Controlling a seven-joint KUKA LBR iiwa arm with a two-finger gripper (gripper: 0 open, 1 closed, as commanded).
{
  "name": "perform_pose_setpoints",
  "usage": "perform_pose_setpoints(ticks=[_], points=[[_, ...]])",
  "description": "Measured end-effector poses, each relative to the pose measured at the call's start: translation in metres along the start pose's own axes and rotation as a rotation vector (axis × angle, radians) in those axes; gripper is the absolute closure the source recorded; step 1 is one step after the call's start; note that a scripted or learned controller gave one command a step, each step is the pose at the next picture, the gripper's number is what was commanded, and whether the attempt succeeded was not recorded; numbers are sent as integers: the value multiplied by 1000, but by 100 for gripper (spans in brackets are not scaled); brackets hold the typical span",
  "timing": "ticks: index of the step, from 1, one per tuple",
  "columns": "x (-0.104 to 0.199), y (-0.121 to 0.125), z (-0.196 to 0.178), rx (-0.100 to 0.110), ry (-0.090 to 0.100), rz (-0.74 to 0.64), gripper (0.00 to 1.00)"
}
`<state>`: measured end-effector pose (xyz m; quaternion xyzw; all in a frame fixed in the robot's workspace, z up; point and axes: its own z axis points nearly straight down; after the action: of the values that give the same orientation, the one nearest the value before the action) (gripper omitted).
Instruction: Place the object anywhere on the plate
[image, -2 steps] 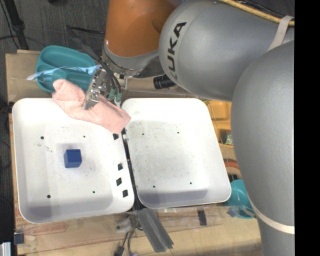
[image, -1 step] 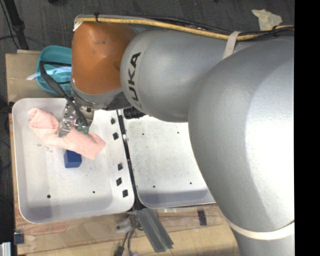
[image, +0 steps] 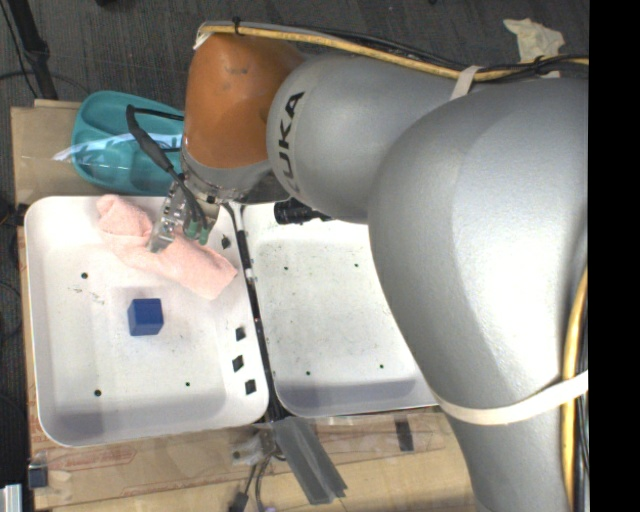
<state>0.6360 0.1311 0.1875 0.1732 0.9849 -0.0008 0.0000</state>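
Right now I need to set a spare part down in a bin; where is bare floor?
The left bin is bare along its front, below the blue cube. The right bin is bare in its visible middle. The left bin's back is crowded: pink cloth and gripper.

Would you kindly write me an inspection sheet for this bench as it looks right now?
Surface: two white bins; left bin, right bin.
Job's things: blue cube in left bin, lying free; no plate seen.
Clutter: pink cloth at left bin's far side.
Grippers: gripper low over the pink cloth; finger state unclear.
Cables: black cable along the bins' divide.
Surroundings: teal bag behind left bin; wooden bench.
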Motion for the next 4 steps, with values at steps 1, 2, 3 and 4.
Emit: perform_pose_setpoints(ticks=[1,2,3,4], points=[[-3,-56,-52,-2,-3,-162,100],[35,1,-50,-1,1,-278,100],[56,53,-60,-2,-2,-257,100],[25,11,-60,-2,-3,-174,100]])
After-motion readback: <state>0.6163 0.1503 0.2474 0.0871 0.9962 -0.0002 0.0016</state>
